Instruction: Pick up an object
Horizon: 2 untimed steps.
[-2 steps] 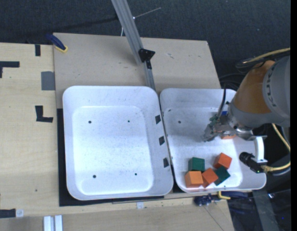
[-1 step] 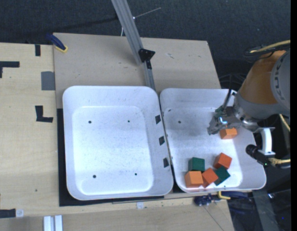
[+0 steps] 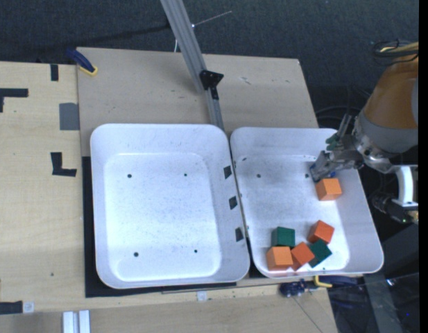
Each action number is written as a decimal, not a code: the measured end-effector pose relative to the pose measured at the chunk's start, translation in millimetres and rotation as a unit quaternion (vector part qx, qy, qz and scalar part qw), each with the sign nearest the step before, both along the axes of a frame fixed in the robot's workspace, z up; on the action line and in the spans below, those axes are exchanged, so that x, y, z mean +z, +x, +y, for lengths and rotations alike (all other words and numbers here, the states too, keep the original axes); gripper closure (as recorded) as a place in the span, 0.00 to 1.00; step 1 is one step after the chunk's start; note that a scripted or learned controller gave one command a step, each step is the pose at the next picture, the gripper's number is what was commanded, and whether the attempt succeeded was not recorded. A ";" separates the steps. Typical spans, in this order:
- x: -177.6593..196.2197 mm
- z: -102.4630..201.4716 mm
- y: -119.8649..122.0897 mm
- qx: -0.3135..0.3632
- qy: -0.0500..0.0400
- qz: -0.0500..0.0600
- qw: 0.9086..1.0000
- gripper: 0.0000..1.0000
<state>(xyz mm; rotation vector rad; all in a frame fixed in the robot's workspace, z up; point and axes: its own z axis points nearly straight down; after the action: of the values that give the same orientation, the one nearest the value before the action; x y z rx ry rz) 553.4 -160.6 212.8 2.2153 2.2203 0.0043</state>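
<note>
Crowding the right bin's (image 3: 255,207) near edge, five blocks (image 3: 297,248)

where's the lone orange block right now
In the camera view, the lone orange block lies in the right bin, toward its upper right, just below the gripper and apart from the block cluster.

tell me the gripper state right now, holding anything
Gripper: cannot be told; it sits in the right bin just above an orange block.
</note>
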 end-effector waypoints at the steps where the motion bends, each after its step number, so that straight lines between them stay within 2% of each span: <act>1: 42.6 0.3 -0.5 0.000 0.000 0.001 1.000 1.00; 2: 86.8 0.7 0.6 0.000 0.000 0.001 1.000 1.00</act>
<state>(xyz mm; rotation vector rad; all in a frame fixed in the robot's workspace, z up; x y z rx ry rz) 553.9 -159.9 299.6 2.2164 2.2213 0.0031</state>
